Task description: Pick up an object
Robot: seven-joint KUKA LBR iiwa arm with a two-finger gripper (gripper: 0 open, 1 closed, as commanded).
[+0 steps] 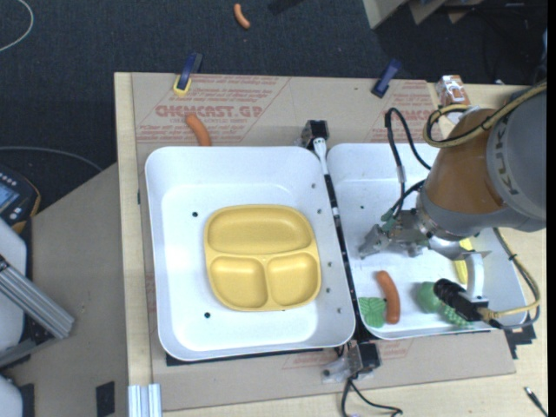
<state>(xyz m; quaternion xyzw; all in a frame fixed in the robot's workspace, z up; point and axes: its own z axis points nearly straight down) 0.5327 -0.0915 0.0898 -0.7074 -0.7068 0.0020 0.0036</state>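
Nearby, just below the jaws of the gripper (372, 240) in the view: an orange sausage (388, 295), flat on the floor of the right bin (365, 170), close to the jaws but not touching them. Against that sausage's side, toward the bin's near corner: a flat green leaf-like piece (371, 310), touching it or nearly so. Farther from the jaws, back along the arm's side: a rounder green lump (427, 295), partly covered by robot hardware, and next to it a yellow piece (460, 272) half hidden under the wrist. Nothing standing between the jaws and the sausage, just bare white floor. Across the bins' shared rim, ahead of where the jaws point: the left bin (165, 233), holding a yellow divided tray (261, 254) well apart from the jaws. Far beyond, up the view: a second orange sausage (199, 129) on the cardboard sheet (261, 102), and a third (241, 16) on the dark carpet. Reaches low over the right bin near its middle, pointing toward the shared rim. Cannot tell whether the jaws stand open or closed, since the metal blurs together. Nothing seen gripped between them.
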